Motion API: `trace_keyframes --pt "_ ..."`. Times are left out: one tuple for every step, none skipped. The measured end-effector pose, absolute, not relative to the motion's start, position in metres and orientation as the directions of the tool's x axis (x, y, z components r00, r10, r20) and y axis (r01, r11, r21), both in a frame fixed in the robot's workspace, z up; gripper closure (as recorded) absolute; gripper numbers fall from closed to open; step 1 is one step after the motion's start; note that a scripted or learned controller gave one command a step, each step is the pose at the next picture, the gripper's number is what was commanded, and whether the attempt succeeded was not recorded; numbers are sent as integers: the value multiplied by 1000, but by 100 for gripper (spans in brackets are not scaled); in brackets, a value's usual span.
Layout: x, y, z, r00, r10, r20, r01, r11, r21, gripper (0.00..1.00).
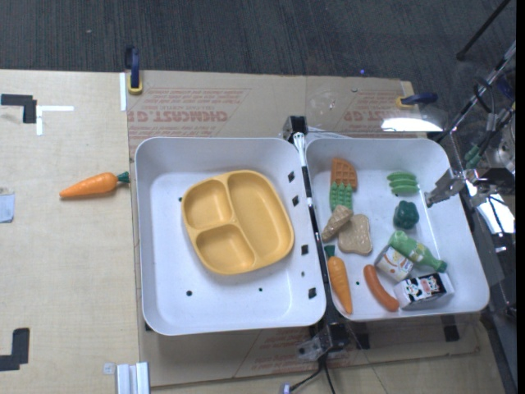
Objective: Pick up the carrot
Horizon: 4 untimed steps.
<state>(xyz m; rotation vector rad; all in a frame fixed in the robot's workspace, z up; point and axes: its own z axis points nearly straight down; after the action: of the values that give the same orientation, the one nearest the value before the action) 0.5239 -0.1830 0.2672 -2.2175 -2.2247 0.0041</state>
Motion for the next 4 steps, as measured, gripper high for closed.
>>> trace_keyframes --pt "579 -122 226 61 998 -1 998 -61 -2 0" --pt "627 -95 129 56 998 -1 998 -56 -5 0" --pt "658 -96 94 139 990 0 990 -139 0 0" --pt "659 -97 104 135 991 -3 991 -135 1 100"
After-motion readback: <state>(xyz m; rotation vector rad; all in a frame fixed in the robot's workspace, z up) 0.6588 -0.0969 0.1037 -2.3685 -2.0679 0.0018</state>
